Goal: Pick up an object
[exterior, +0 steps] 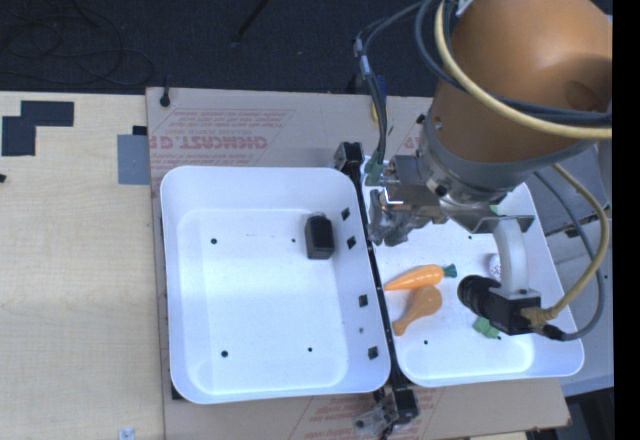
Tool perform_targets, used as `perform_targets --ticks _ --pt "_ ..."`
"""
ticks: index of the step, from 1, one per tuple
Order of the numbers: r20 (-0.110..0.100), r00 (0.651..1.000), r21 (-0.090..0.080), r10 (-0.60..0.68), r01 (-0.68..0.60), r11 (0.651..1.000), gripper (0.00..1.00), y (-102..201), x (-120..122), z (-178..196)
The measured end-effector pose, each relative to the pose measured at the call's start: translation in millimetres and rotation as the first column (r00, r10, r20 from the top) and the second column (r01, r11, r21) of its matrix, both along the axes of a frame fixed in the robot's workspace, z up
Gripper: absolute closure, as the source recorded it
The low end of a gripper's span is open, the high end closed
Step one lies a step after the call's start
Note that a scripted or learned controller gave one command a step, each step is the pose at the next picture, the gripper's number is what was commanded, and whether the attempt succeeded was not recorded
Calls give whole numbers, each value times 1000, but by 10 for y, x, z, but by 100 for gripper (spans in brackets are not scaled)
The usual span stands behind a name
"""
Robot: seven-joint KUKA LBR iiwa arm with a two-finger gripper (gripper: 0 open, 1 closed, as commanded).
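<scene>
Robot lab, bench [70, 258], white bins [190, 198], cables [90, 38]

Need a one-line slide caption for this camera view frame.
KUKA arm reaches over the right bin holding a toy carrot and drumstick; a small black block sits in the left bin.

A pale wooden table [70, 268] fills the left, marked with dark squares [131, 157]. A brown cardboard sheet [250, 128] with mirrored red print lies on it. Behind, dark carpeted floor [200, 8] carries loose black cables [60, 48]. Light is even, slightly bright.
</scene>
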State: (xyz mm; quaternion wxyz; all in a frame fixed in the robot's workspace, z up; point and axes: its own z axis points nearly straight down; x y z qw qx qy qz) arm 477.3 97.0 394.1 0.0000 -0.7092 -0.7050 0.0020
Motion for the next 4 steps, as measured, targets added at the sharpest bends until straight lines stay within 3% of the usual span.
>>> perform_targets --ticks 2,3,4 --pt "0 1000 1 3 -3 1000 100 -672 -1 728" --pt "2 1000 2 7 -7 1000 100 -553 94 1356" --pt "-2 1000 2 14 -14 1000 100 169 -8 1424"
